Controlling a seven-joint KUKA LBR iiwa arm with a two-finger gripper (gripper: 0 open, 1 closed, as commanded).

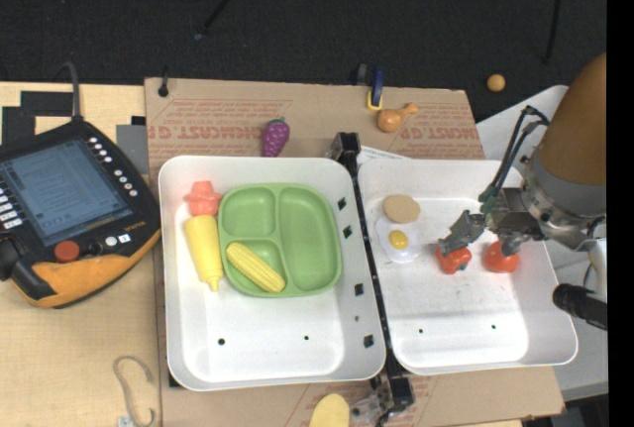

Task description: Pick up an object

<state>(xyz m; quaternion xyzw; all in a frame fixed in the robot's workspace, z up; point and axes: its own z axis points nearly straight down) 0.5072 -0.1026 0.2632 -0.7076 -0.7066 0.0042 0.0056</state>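
Pickup not yet made, by the look of it; the gripper (482, 239) sits low in the right bin (466, 336), its dark fingers spread to a moderate gap with nothing seen between them; two red toy tomatoes (454, 261) lie just below, one near each fingertip; a fried egg (398, 240) and a tan cookie (401, 209) rest to the left; the grey arm (570, 179) reaches in from the right, wrist tipped down toward the bin floor.

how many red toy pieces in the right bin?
2: one red piece under the gripper, another red piece just right of it, both mid-bin. The arm may hide more.
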